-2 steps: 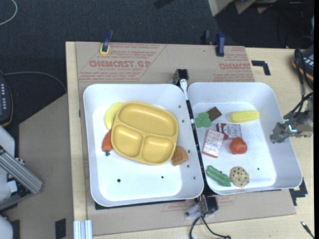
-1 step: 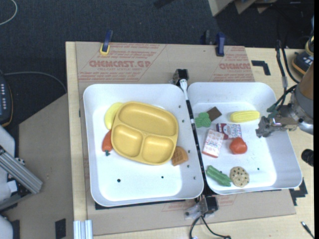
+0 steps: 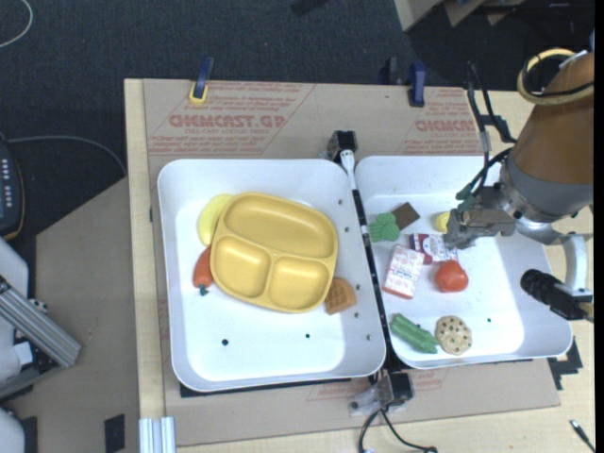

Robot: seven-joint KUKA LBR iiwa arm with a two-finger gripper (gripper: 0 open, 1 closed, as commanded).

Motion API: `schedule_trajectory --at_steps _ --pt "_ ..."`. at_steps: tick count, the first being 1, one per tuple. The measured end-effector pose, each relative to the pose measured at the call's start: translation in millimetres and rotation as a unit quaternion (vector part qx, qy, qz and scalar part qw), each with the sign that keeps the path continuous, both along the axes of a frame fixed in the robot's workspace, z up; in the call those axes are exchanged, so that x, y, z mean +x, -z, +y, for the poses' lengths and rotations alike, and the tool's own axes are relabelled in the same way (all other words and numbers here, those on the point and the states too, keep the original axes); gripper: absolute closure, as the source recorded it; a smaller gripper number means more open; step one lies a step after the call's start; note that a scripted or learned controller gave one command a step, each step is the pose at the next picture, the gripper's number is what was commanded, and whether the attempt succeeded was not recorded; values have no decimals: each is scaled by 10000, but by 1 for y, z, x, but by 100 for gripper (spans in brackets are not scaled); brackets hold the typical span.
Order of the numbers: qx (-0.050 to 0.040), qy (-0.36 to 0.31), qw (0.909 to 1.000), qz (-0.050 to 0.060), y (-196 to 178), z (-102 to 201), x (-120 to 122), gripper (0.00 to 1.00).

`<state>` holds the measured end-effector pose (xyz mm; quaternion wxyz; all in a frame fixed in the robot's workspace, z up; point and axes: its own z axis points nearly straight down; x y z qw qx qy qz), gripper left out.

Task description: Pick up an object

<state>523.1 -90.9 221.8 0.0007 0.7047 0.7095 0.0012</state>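
- arm enters from the right, orange band above the wrist, reaching down over the right bin.
- gripper hangs over the upper middle of the right bin, just above the red-and-white packet; cannot tell whether it is open or closed, nor whether it touches anything.
- right bin contents: green block and brown piece near the upper left; small yellow item just left of the gripper; white-and-red card packet below it; red tomato just beside that packet; green pickle-like piece and cookie near the lower edge.
- left bin holds a yellow divided tray, tilted, lying over a yellow banana-like piece; red-orange item at the tray's left edge; brown waffle-like piece at its lower right.
- both bins sit side by side on a cardboard-topped bench.
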Motion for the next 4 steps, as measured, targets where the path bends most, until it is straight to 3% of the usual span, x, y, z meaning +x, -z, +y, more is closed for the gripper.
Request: schedule_trajectory --at_steps 3,4 --pt "3 4 10000 -1 11 139 54 100" --pt "6 2 10000 -9 3 189 82 100"
